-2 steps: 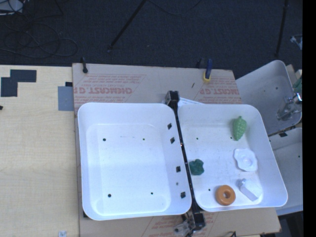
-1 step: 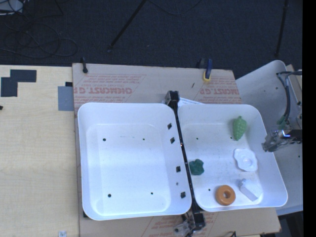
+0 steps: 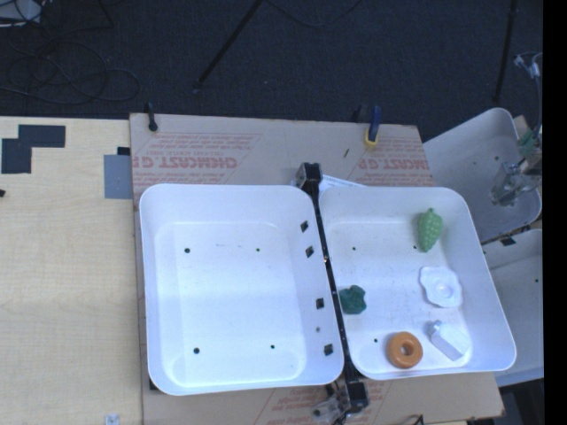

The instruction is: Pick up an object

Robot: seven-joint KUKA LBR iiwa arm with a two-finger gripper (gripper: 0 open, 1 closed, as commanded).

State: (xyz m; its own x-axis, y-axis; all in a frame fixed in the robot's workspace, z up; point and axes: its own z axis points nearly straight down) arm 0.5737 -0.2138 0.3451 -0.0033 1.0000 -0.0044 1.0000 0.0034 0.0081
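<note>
- We see the orange ring [image 3: 404, 350] near the right bin's [image 3: 390, 204] front edge, just beside the grey block [image 3: 446, 341]
- We cannot tell the jaw state
- We risk nudging that block while grasping

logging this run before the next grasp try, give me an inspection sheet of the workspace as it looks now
surface: two shallow white bins side by side, left bin and right bin, on a printed cardboard sheet over a pale wooden bench
job's things: in the right bin, a light green ridged cone-shaped object, a dark green lumpy object, a white flat round object, an orange ring, a pale grey block
clutter: black clip and blue-and-yellow clamp on the cardboard's far edge
tool: nothing seen
cables: dark cables on the floor behind the bench
surroundings: dark carpeted floor
</note>
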